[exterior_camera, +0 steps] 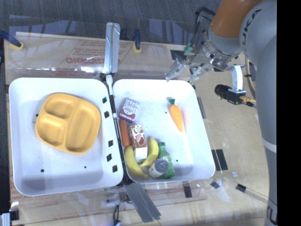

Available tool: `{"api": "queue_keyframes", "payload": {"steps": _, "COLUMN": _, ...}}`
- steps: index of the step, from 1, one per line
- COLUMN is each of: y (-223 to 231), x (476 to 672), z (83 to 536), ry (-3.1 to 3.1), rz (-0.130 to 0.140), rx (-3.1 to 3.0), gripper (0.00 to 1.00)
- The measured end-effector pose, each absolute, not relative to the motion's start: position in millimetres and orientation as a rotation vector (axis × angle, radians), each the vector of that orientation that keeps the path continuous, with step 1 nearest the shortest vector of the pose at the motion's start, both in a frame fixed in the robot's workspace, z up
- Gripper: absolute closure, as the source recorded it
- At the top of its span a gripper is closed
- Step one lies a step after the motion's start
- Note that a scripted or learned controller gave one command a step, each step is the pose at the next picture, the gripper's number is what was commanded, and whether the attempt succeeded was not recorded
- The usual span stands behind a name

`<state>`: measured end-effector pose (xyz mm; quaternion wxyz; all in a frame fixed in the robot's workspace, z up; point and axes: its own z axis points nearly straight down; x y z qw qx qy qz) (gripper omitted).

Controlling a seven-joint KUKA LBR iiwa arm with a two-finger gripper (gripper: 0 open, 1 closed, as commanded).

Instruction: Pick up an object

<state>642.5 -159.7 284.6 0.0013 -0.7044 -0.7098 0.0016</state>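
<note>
From above, the table (235, 140) carries 2 shallow white bins side by side, and the grey arm (258, 27) with its orange band comes in from 3 o'clock.

The tool (181, 70) hangs over the rim of the right bin (200, 140), at that bin's 1 o'clock corner. I cannot tell how the tool is set, and nothing is seen in it.

Inside the right bin, a carrot (177, 117) lies apart from the rest at about 2 o'clock of the bin's middle, its green top toward 12 o'clock. It is the nearest object to the tool but clear of it.

The other objects crowd the bin's 7 o'clock part. A small white and purple carton (130, 109) lies at the top of the cluster. A sausage (124, 133) lies just under it along the left wall. A brown and white carton (137, 137) lies beside the sausage, touching a banana (141, 160) that curves under it. A green bottle (162, 164) lies against the banana at 5 o'clock of the cluster.

The left bin (23, 149) holds a yellow divided plate (68, 122), lying a little toward 12 o'clock of that bin's middle.
</note>
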Motion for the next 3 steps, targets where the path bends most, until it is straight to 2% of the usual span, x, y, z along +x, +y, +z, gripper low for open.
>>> {"api": "queue_keyframes", "payload": {"steps": 1, "y": -211, "x": 626.1, "z": 142, "ry": -2.379, "rz": 0.003, "rx": -2.047, "gripper": 0.0}}
{"api": "queue_keyframes", "payload": {"steps": 2, "y": -208, "x": 618.4, "z": 93, "ry": -2.411, "rz": 0.003, "rx": -2.01, "gripper": 0.0}}
{"api": "queue_keyframes", "payload": {"steps": 3, "y": -208, "x": 619.3, "z": 103, "ry": -2.416, "rz": 0.004, "rx": -2.005, "gripper": 1.0}}
